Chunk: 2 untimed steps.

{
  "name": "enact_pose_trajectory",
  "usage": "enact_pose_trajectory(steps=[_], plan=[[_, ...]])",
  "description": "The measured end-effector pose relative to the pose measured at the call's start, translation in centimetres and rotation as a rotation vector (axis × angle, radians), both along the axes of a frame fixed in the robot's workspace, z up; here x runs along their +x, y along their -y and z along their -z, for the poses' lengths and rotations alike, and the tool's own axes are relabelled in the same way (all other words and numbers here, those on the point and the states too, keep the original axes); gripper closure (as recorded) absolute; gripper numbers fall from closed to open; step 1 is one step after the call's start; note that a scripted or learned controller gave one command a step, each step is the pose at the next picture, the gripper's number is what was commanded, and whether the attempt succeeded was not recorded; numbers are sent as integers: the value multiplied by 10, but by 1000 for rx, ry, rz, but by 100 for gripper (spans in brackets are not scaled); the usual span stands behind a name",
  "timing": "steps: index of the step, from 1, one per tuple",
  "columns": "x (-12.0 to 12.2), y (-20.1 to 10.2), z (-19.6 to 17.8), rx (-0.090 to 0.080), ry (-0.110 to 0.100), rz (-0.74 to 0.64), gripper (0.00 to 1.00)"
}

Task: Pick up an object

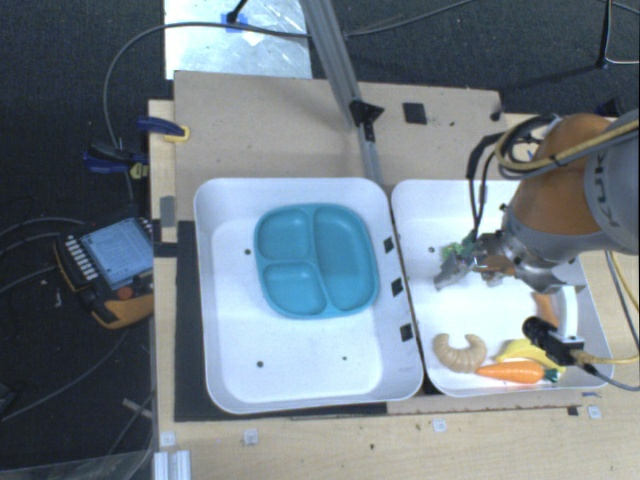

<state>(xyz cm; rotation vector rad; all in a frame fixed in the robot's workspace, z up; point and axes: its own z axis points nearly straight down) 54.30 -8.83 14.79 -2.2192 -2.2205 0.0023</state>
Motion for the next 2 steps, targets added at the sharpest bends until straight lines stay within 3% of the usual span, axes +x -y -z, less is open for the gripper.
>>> enact_pose_trajectory(steps=[1, 2], plan=[[1, -1, 61, -1, 5, 0, 0], [2, 0, 48, -1, 8, -1, 100]])
